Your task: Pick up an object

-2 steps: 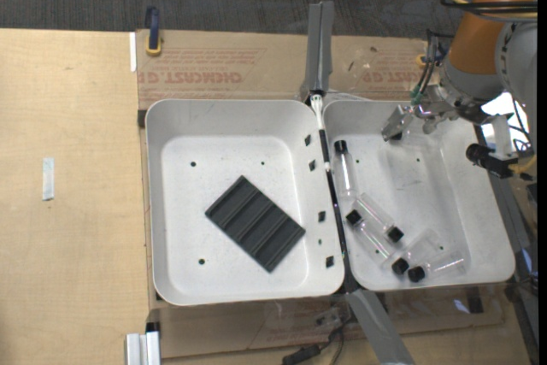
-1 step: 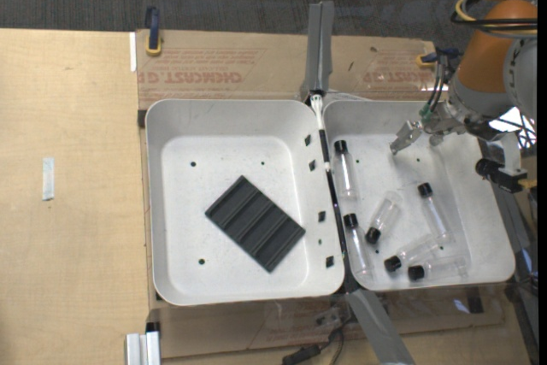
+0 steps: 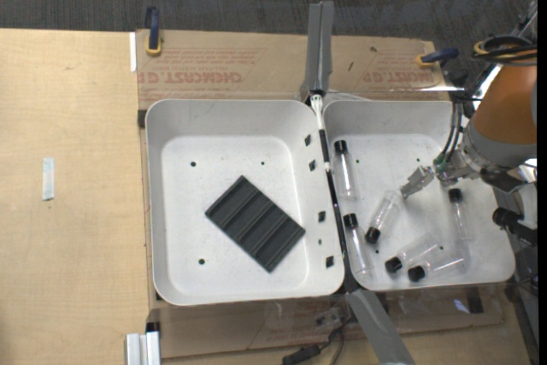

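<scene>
Tool (image 3: 420, 181) sits at mid-right of the frame, low over the right bin (image 3: 402, 122), its grey metal tip pointing toward lower left; can't tell if it's open or closed on anything, too small and blurred. Arm (image 3: 504, 111) comes in from the right edge w/ the orange band at upper right above the tool. Right bin holds several clear tubes w/ black caps: one long tube (image 3: 344, 171) lies along the bin's left wall, cap at the top; another tube (image 3: 354, 245) sits below it by the same wall at lower centre; a tilted tube (image 3: 381, 216) lies just below-left of the tool tip, near it but contact unclear; one upright-running tube (image 3: 459, 214) lies right of the tool; two more tubes (image 3: 423, 259) lie near the bin's bottom edge, caps to the left. Left bin (image 3: 158, 184) at frame centre holds a dark ribbed block (image 3: 255, 223), turned diagonally, roughly mid-bin, apart from the walls. Both bins rest side by side on cardboard (image 3: 205, 64) on the counter (image 3: 64, 184), which shows bare at the left of the frame w/ a small white strip (image 3: 48, 179) on it. Blue-and-yellow clamps (image 3: 152, 32) grip the cardboard's top edge at upper left and upper right.
</scene>
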`<state>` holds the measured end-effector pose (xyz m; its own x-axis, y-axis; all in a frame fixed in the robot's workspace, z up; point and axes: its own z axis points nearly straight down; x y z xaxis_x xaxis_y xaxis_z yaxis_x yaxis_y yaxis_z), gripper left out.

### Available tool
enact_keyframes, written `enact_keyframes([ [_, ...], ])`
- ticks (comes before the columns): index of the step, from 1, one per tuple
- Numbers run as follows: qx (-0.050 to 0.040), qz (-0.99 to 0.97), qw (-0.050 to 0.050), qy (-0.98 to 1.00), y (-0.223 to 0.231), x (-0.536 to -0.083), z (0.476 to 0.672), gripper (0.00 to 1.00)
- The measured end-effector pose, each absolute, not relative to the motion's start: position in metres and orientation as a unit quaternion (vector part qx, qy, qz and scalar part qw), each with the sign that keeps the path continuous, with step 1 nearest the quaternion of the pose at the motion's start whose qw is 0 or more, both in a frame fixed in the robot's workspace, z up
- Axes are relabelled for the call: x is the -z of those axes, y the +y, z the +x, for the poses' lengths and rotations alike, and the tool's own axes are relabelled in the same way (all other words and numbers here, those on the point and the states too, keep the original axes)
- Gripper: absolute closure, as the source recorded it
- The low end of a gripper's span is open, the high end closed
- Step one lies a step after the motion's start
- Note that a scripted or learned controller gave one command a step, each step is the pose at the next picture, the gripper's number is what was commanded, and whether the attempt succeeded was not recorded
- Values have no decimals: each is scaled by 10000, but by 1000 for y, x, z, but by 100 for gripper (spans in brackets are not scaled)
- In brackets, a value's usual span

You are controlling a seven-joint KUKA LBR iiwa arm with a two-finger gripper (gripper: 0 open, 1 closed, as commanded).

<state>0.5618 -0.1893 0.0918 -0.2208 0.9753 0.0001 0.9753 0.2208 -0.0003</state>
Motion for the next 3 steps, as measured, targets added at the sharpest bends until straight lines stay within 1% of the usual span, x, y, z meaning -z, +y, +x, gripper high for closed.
enact_keyframes([
  [1,-1,-6258,-9,-7800,-168,-92,621,0],
  [2,1,-6256,-18,-7801,-169,-102,621,100],
  [3,1,-6257,-17,-7801,-169,-102,621,0],
])
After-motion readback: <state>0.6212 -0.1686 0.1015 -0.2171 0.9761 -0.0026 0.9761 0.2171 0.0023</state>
